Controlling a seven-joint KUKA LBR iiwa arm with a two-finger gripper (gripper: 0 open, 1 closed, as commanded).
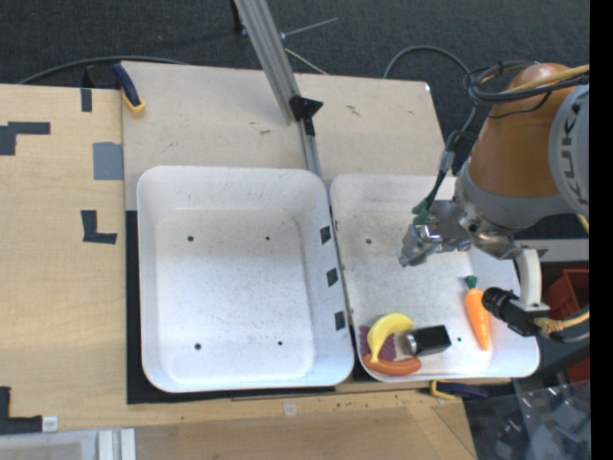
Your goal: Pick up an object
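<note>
Grey metal hand (pixel 418 247) hovers over bare middle of right white bin (pixel 378 209), grip state unclear. Orange plastic carrot (pixel 477 318) lies near front edge, well apart; needs repositioning.

Right bin's (pixel 383 209) far side hidden under arm (pixel 522 161)

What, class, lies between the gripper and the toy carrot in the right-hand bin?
Nothing visible. The gripper hangs over bare bin floor, and the carrot lies nearer the bin's front right corner. The banana and black block sit off that path.
</note>
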